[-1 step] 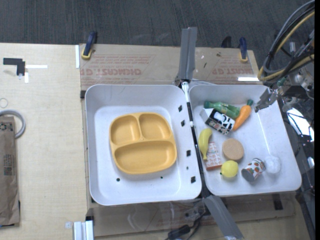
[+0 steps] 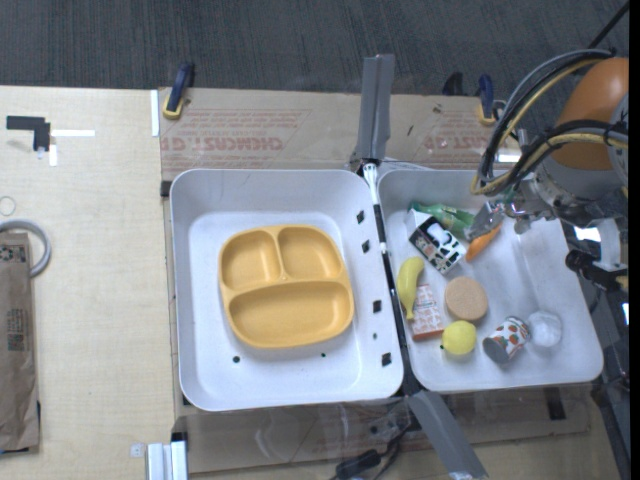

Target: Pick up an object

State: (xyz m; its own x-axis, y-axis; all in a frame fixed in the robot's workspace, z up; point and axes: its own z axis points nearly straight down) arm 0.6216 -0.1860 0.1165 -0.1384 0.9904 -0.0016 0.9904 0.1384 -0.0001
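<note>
The right bin holds several small items. Among them are a yellow banana, a black-and-white packet, a green packet, an orange carrot-like piece, a tan round disc, a yellow ball, a small patterned can and a clear cup. My gripper hangs low over the bin's far part. It is just above and to the right of the orange piece and beside the green packet. Nothing can be seen held.
The left bin bears a yellow divided plate. A red-and-white packet lies beside the banana. A metal divider post stands behind the bins. Cables loop above the wrist at right. A brown bag lies on the bench at far left.
</note>
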